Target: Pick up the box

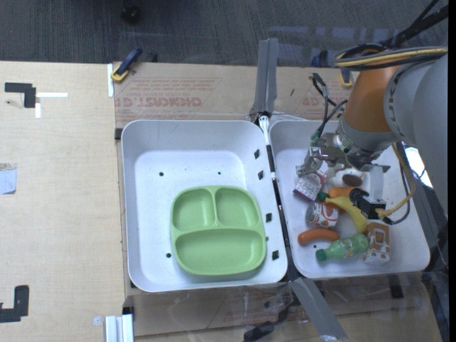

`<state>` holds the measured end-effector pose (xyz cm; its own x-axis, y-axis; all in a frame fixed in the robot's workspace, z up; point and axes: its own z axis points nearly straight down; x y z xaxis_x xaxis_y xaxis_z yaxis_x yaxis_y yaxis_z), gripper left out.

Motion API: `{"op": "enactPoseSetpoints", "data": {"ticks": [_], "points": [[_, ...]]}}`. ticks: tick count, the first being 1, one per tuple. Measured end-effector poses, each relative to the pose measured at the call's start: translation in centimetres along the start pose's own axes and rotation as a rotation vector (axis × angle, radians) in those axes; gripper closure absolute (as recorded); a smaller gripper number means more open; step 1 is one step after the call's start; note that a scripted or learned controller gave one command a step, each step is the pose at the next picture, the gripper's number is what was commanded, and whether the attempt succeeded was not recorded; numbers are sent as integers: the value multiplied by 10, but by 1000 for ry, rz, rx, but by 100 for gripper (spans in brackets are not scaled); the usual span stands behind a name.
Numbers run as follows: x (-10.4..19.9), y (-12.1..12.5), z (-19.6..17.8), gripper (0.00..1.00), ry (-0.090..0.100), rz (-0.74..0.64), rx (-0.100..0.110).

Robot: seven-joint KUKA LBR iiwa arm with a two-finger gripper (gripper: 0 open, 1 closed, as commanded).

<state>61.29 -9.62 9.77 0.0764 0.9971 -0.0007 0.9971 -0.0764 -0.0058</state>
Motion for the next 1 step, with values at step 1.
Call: {"op": "enactPoseSetpoints", "data": {"ticks": [1], "points": [[82,-9,-92,100,-1,60,-2]]}}
